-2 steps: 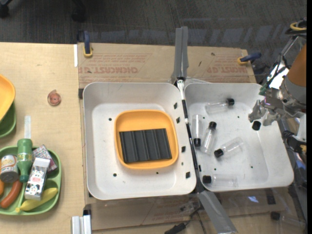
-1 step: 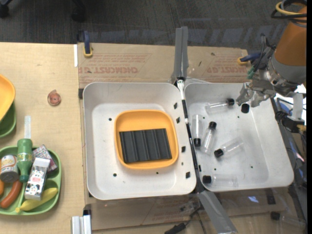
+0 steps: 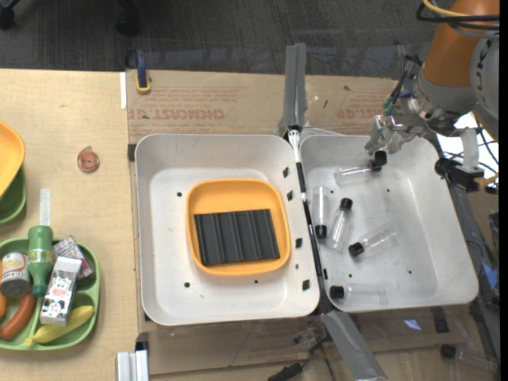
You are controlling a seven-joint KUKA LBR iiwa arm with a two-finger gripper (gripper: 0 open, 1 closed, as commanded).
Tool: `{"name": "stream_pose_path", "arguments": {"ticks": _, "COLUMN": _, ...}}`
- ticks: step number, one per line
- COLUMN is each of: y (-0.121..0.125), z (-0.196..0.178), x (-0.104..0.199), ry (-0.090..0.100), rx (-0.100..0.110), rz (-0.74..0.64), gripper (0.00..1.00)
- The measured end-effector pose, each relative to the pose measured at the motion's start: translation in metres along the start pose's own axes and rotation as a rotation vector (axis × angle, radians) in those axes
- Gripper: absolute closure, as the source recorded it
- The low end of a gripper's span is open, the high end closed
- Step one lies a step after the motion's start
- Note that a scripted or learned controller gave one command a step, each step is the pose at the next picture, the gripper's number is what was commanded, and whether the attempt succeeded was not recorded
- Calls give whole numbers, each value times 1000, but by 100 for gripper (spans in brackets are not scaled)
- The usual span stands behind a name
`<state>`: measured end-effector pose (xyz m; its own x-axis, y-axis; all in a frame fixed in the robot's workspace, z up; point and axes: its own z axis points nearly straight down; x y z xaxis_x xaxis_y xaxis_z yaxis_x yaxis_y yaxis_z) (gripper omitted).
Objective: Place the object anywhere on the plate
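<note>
An orange-yellow plate [image 3: 238,193] with a dark ridged insert [image 3: 237,236] lies in the left bin [image 3: 159,236]. Several clear vials with black caps lie in the right bin [image 3: 429,236]: one at the far side [image 3: 355,173], two near the divider [image 3: 320,209] [image 3: 341,222], one in the middle [image 3: 373,240] and one by the near wall [image 3: 357,293]. My gripper [image 3: 379,143] hangs over the far left part of the right bin, just above the capped end of the far vial. Nothing visibly lifted sits in it.
The grey arm with its orange band [image 3: 464,22] comes in from the upper right. A green tray of toy food [image 3: 48,292] and a yellow bowl [image 3: 8,161] stand left of the bins. Cardboard [image 3: 206,105] lies behind them.
</note>
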<state>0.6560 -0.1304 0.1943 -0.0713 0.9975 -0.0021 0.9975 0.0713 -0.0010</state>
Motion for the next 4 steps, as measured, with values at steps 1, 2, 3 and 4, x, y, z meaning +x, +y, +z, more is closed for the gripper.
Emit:
{"name": "stream_pose_path", "arguments": {"ticks": 1, "y": 6, "z": -49, "x": 35, "ry": 0, "rx": -2, "rz": -240, "gripper": 100}}
{"name": "stream_pose_path", "arguments": {"ticks": 2, "y": 6, "z": -67, "x": 35, "ry": 0, "rx": -3, "rz": -463, "gripper": 100}}
{"name": "stream_pose_path", "arguments": {"ticks": 3, "y": 9, "z": -3, "x": 81, "ry": 2, "rx": -2, "rz": -732, "gripper": 100}}
{"name": "stream_pose_path", "arguments": {"ticks": 4, "y": -3, "z": -53, "x": 84, "ry": -1, "rx": -5, "rz": -887, "gripper": 100}}
